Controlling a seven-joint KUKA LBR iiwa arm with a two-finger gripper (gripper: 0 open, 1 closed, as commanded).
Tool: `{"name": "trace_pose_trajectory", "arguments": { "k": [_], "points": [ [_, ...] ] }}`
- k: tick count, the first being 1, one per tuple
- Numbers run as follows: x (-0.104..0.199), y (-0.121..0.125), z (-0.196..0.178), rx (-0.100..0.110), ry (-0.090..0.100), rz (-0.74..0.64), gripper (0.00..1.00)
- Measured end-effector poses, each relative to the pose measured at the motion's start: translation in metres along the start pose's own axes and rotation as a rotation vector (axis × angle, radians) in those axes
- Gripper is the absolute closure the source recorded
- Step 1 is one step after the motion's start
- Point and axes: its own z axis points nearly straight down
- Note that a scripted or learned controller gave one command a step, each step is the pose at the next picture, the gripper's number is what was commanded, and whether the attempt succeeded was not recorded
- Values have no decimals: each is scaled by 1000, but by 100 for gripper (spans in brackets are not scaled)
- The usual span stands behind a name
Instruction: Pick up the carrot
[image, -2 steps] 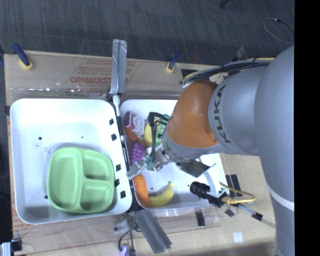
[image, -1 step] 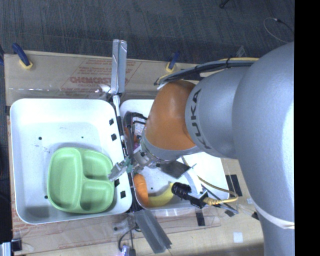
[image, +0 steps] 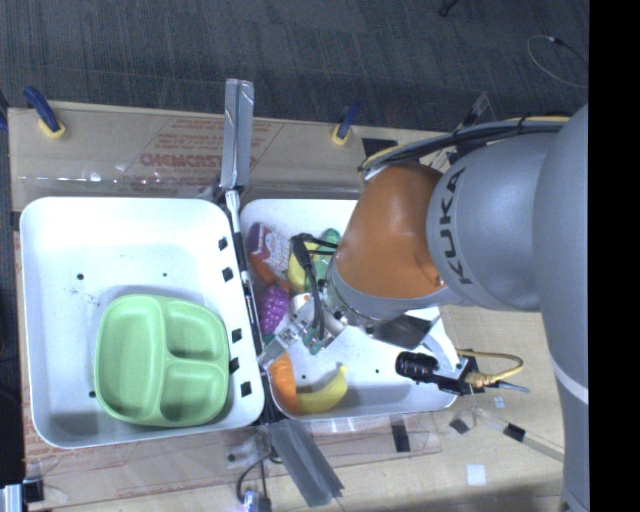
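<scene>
From the camera above, my pincer (image: 305, 335) hangs low in the right white plastic bin (image: 400, 395), whether spread or pressed together I cannot tell. The stubby orange carrot (image: 282, 380) lies at the bin's near-left corner, touching a curved yellow banana (image: 325, 392). I should straddle the carrot alone, clear of the wall.

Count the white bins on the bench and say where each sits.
2. The left bin holds a green tray; the right bin holds toy food, with the arm reaching over it.
</scene>
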Motion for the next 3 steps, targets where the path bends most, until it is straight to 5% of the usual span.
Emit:
{"name": "trace_pose_trajectory", "arguments": {
  "k": [1,2,3],
  "points": [
    [24,20,0,0,0,-28,0],
    [24,73,-135,-5,-4,107,0],
    [75,61,-8,0,-1,329,0]
  ]
}}
